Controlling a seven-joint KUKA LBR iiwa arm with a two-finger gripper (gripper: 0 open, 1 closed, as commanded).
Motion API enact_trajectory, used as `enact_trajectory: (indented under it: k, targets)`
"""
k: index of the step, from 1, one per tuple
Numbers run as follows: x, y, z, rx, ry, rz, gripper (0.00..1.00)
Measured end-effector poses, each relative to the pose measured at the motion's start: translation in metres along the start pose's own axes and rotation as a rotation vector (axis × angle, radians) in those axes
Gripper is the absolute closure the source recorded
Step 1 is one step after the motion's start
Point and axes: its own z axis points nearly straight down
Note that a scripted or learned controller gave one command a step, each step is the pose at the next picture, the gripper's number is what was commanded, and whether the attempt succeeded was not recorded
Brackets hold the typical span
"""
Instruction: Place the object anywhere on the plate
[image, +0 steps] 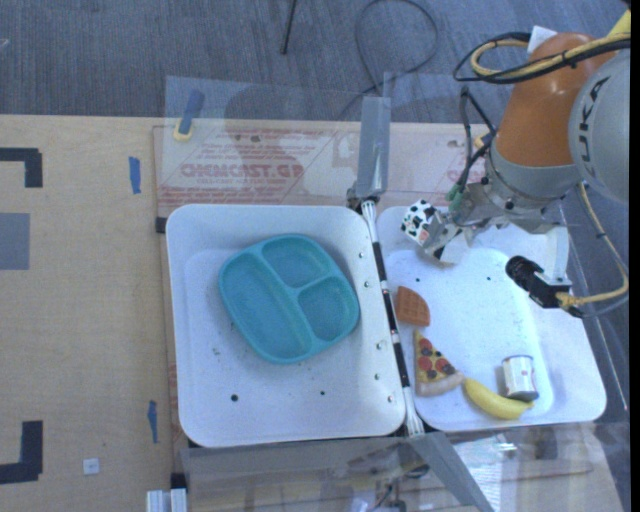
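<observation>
Plate (289, 297) bare — banana (494, 399) (right bin (570, 395)) untouched.

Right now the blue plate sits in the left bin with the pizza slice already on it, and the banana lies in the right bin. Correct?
Not quite. The pizza slice is not on the blue plate; it lies in the right bin, near the banana. The camera view shows this. The rest holds: the plate sits in the left bin, and the banana lies in the right bin.
</observation>
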Motion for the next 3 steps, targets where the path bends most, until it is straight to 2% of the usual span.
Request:
enact_trajectory:
  k: [1, 2, 3]
  targets:
    - [0.08, -0.002, 0.018, 0.002, 0.002, 0.044, 1.0]
    - [0.146, 0.028, 0.011, -0.004, 0.0, -0.157, 1.0]
    - [0.146, 0.028, 0.01, -0.004, 0.0, -0.157, 0.0]
